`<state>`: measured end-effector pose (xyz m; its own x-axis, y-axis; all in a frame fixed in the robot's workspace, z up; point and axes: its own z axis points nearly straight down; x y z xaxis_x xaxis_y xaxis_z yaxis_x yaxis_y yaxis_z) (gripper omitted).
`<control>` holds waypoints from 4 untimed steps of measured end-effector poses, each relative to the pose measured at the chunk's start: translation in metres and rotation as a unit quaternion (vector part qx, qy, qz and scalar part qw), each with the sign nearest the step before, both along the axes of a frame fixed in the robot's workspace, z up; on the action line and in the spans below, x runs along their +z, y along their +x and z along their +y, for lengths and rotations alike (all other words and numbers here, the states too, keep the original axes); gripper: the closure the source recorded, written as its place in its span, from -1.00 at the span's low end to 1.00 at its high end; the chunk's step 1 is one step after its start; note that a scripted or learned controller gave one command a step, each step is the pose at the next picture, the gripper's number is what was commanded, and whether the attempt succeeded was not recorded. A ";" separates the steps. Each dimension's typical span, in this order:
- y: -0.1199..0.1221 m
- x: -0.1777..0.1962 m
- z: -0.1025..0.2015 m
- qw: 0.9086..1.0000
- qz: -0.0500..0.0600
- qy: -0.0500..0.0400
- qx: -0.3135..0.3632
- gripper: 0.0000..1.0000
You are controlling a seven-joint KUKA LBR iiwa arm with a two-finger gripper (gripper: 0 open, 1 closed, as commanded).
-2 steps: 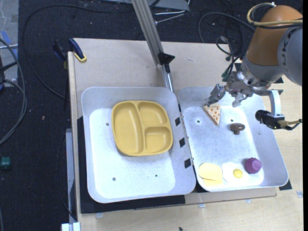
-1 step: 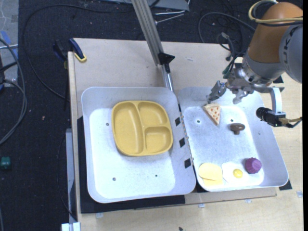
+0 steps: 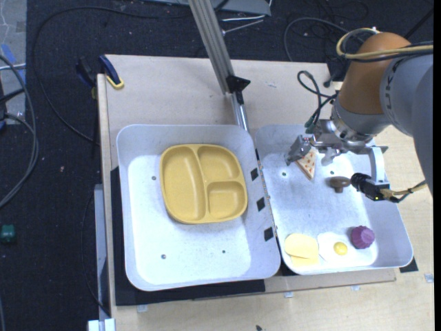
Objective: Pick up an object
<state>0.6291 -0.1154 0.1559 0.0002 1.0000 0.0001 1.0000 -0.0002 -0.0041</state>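
My gripper [image 3: 311, 152] hangs over the back left part of the right bin [image 3: 303, 205]. A tan speckled wedge [image 3: 308, 164], like a toy cracker, sits between its fingers and points down, tilted, so the gripper is shut on it. A small brown piece [image 3: 337, 183] lies on the bin floor just to the right. Along the bin's front edge lie a pale yellow piece [image 3: 301, 246], a fried-egg toy [image 3: 336, 247] and a purple piece [image 3: 362, 236].
The left bin [image 3: 138, 240] holds a yellow compartment plate [image 3: 204, 183]. A slanted metal pole [image 3: 219, 54] comes down to the bins' back seam. A black cable plug [image 3: 366, 183] hangs from the arm over the right bin.
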 end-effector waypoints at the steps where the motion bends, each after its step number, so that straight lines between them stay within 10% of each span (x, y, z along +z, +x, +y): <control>1: 0.004 -0.051 0.009 1.000 -0.004 -0.002 0.001 -1.00; 2: 0.008 -0.054 0.007 1.000 -0.006 -0.002 0.001 -1.00; 3: 0.010 -0.042 0.005 1.000 -0.012 -0.005 0.000 1.00; 4: 0.012 0.010 0.016 1.000 -0.004 0.000 0.002 1.00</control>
<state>0.6406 -0.0994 0.1661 -0.0034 1.0000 -0.0001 1.0000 0.0034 0.0032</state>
